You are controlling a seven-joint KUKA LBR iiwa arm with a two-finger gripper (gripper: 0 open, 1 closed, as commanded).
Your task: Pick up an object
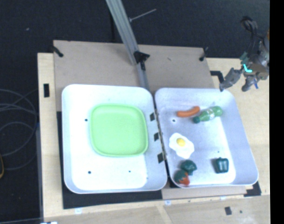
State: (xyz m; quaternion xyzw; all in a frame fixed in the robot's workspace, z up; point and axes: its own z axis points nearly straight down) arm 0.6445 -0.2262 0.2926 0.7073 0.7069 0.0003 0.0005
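With its fingers (225,80) spread and empty, the gripper (238,80) should descend squarely over the green bottle (208,114) in the right bin (244,139), avoiding the sausage (187,111) beside it.

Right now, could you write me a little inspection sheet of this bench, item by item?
Surface: two white bins, left bin and right bin, side by side.
Job's things: sausage, green bottle, fried egg, dark green pepper, small red and green toy, all in the right bin.
Clutter: green plate in the left bin.
Gripper: gripper above the right bin's far corner, holding nothing.
Cables: black cables at left.
Surroundings: dark floor.
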